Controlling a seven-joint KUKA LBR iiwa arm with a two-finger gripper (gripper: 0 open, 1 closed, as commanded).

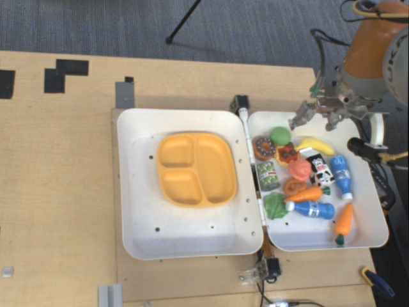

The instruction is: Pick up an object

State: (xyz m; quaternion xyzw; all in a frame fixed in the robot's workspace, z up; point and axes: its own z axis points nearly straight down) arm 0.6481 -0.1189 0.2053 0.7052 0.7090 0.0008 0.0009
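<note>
My gripper [313,124] hangs over the far edge of the right bin [367,238], open, with nothing between its spread fingers [299,118]. Just below it lie a green ball [280,135] and a yellow banana [317,146]. Crowded further into the bin are a chocolate donut [263,148], a green packet [267,175], a pink toy [299,169], a black and white carton [319,166], two blue bottles [340,174] [317,210], two carrots [305,195] [344,221] and a green leaf [275,204].
The left bin [137,232] holds an orange divided plate [193,169]. A ridge between the bins [252,171] separates them. Black cables and a bracket [367,149] hang at the right bin's right side.
</note>
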